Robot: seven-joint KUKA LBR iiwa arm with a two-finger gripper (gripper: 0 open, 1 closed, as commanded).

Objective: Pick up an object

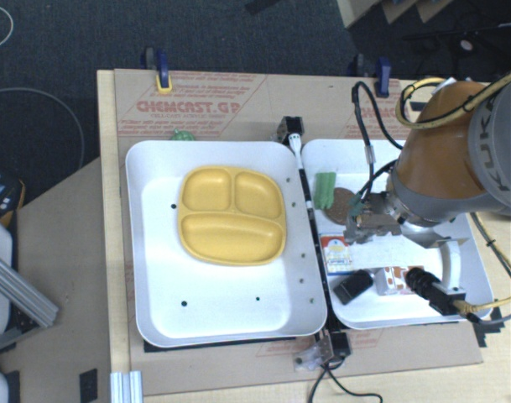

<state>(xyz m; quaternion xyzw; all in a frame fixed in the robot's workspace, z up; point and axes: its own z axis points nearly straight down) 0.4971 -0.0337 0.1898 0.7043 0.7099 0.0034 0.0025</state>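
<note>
The right bin [381,316] holds several small things. A green block [325,190] stands near its left wall, with a brown rounded piece [342,204] just beside it. A red and white packet [336,253] lies lower down. A small black block [353,286] and a white packet with a reddish print [391,280] lie near the front. My gripper [362,222] hangs low over the bin's left half, between the brown piece and the red and white packet. The wrist hides what lies under it, and I see nothing held.
The left bin [154,250] holds a yellow divided plate [232,214]. The grey and orange arm [448,158] covers the right bin's back right part. Clamps [162,67] sit on the cardboard board's far edge.
</note>
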